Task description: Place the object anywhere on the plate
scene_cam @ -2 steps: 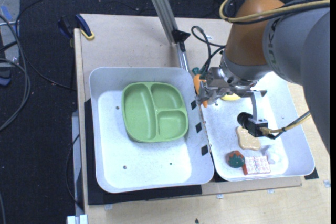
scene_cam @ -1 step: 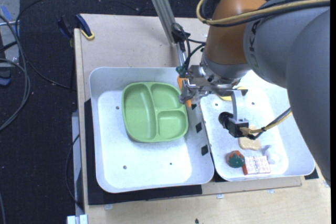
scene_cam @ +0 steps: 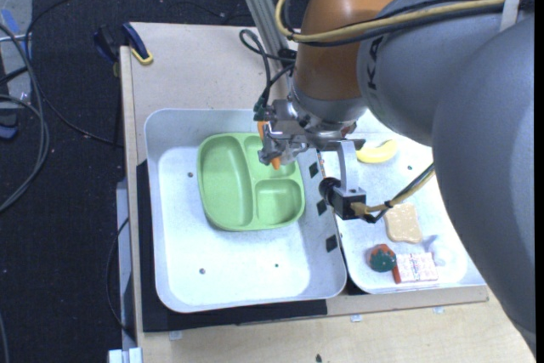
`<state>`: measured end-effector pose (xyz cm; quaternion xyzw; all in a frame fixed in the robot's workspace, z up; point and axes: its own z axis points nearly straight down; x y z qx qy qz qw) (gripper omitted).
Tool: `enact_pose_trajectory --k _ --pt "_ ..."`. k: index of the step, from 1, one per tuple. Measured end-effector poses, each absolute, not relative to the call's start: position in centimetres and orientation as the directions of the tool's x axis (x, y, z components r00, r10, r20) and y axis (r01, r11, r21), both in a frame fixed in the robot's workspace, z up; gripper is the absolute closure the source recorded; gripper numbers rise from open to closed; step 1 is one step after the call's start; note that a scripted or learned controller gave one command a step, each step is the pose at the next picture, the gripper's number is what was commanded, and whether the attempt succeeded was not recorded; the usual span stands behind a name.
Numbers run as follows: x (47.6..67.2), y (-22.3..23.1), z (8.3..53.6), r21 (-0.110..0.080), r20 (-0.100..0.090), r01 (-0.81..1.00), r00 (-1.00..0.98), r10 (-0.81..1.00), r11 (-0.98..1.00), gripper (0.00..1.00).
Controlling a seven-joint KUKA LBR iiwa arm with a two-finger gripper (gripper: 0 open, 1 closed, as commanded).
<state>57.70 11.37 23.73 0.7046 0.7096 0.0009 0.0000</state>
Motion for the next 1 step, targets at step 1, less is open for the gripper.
enact_pose_trajectory --k 1 --pt "57.7 11.04 23.68 0.0 0.0 1.0 -0.002 1.0 0.002 0.0"
